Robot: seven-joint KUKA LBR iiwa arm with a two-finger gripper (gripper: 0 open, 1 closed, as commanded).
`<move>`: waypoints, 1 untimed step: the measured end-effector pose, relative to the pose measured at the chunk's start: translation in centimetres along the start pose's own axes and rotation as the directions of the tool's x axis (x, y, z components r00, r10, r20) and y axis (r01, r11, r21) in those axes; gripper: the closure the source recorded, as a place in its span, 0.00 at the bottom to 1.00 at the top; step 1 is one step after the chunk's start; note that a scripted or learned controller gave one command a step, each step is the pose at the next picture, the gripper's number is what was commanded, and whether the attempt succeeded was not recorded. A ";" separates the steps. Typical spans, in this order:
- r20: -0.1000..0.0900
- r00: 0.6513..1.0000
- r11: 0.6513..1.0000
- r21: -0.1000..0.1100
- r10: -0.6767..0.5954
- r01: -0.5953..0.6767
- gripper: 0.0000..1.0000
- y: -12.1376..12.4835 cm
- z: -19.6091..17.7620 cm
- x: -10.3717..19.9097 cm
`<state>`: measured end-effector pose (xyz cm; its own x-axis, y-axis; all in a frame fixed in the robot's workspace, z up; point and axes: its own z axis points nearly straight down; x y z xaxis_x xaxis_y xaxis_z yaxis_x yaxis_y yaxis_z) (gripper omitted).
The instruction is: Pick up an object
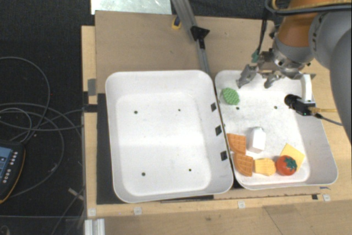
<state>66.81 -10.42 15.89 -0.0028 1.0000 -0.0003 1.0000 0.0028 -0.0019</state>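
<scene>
My gripper (257,80) hangs open over the far end of the right bin (316,135), its two grey fingers spread with nothing between them. A green round object (230,97) lies just below and left of the fingertips, near the bin's left wall. Toward the near end of the same bin lie a white block (256,138), two orange waffle-like pieces (237,143) (244,164), an orange-yellow piece (264,167), a yellow wedge (293,152) and a red tomato-like object (286,165).
The left bin (118,135) sits beside the right one, sharing the middle wall with black clips. A grey pole (187,8) slants in from the top toward the bins' far junction. A black fitting (296,102) on the arm overhangs the right bin.
</scene>
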 end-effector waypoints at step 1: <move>0.000 1.000 1.000 -0.007 -0.001 0.001 1.00 0.2 -1.4 0.0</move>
<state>66.98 -10.45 17.26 -0.0041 1.0000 -0.0008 1.0000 0.0041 0.0049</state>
